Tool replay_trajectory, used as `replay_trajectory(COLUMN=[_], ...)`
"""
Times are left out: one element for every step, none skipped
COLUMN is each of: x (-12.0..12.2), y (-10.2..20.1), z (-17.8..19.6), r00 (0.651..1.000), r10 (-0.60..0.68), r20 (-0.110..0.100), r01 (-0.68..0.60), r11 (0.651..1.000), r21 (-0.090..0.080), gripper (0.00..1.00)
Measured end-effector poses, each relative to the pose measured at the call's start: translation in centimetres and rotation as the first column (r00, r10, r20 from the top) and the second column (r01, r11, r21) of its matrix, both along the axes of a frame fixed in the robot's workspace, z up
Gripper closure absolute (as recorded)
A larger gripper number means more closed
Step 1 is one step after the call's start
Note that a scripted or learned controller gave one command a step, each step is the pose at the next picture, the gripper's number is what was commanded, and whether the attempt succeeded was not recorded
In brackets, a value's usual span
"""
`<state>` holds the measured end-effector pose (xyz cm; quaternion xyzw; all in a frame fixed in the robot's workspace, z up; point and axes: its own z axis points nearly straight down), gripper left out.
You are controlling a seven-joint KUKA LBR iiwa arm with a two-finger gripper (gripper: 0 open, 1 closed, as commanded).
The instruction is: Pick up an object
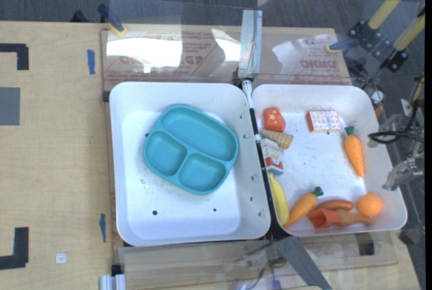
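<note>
Choosing a target, favour the far carrot (355,154), lying apart; gripper (405,170) state: you cannot tell

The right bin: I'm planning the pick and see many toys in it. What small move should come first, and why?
Probably bring the end effector in over the right bin toward the carrot by its right wall. It lies alone with bare floor around it, while the other carrot, banana and orange crowd the near edge.
</note>
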<state>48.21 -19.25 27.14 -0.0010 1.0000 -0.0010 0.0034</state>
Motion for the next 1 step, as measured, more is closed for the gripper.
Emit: replay_trajectory(x=[4.81], y=[-1.53], z=[-10.27], r00=[1.0], r10=[-0.015], r20=[-0.013], r01=[0.015], r11=[1.0], r21=[0.005], gripper=[0.0])
